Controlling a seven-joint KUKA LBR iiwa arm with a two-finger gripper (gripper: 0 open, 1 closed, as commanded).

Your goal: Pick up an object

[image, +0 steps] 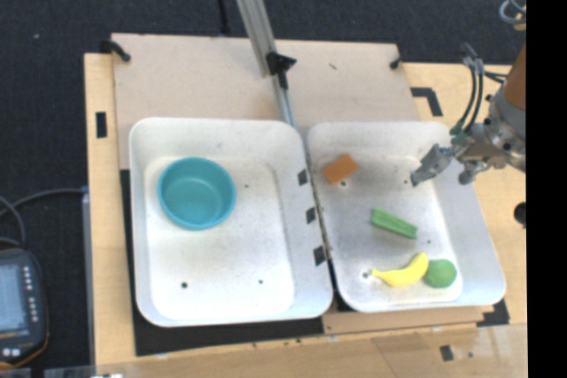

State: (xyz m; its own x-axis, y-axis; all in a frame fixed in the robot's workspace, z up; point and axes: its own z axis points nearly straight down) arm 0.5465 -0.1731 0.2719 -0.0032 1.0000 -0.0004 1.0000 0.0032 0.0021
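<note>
Spotted at the right of the scene: gripper (pixel 449 168), hung over the far right part of the right bin (pixel 474 235). Fingers (pixel 431 165) spread apart, released, nothing between them. Reached in on the grey arm (pixel 507 115) from the right, cables looped above the wrist.

Nearest to the gripper, left of it and well apart: orange block (pixel 339 168), lying at the far left of the right bin, close to the divider side. Nearer and a bit left of the gripper: green bar (pixel 393 223), lying flat and slanted in the middle of the bin, touching nothing. At the near end of the same bin: yellow banana (pixel 400 272), curved, with a green ball (pixel 440 273) just beside its right tip, possibly touching; couldn't tell for sure. All four untouched, none lifted.

Further left: left bin (pixel 221 288) set side by side with the right one, holding a teal bowl (pixel 197 192) upright in its far left part.

Beyond the bins: aluminium post (pixel 252 4) slanting up from the far edge between them. Under everything: tan bench (pixel 106 190). Off the bench at the near left: handheld pendant (pixel 16 305) with a screen, on dark floor.
</note>
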